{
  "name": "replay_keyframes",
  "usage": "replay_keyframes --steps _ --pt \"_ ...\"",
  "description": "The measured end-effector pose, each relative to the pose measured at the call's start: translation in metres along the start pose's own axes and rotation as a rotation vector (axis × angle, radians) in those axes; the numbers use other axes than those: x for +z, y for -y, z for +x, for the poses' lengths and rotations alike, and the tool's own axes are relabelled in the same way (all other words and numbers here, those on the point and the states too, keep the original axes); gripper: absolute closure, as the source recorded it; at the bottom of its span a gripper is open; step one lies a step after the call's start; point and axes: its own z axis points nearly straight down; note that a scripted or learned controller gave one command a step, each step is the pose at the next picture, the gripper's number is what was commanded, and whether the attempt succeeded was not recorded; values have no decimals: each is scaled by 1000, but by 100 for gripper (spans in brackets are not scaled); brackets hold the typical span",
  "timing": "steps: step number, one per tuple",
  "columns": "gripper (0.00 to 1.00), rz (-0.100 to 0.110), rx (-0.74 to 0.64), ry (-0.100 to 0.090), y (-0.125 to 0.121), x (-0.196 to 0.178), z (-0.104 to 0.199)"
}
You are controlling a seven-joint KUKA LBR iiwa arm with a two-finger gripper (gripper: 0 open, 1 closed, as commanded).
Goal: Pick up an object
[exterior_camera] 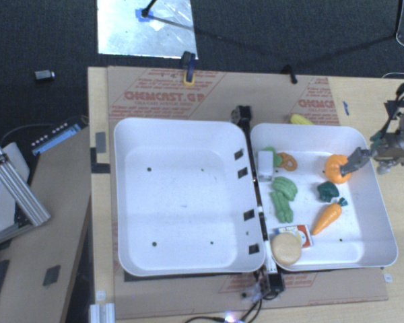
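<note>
The right white bin (374,200) holds several toy foods. An orange round fruit (334,167) lies near its right wall, with a dark green broccoli piece (328,191) and a carrot (326,217) below it. My gripper (355,161) reaches in from the right, and its grey tip sits at the right side of the orange fruit. I see nothing held in it. Towards the bin's left side lie a white block (265,161), an orange ring (287,161) and green leafy pieces (283,195). A beige bun (287,247) and a red-and-white box (300,235) rest at the front.
The left white bin (131,180) stands beside the right one, joined by black clips (249,214) along the shared wall. A yellow piece (300,120) lies on the cardboard just behind the right bin. The arm's wrist (397,143) hangs over the right bin's right rim.
</note>
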Motion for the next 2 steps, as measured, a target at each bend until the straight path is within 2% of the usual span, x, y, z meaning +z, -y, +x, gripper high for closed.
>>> replay_keyframes --steps 1,2 --pt "0 8 0 -5 63 51 56" --pt "0 5 -4 -4 58 152 96"
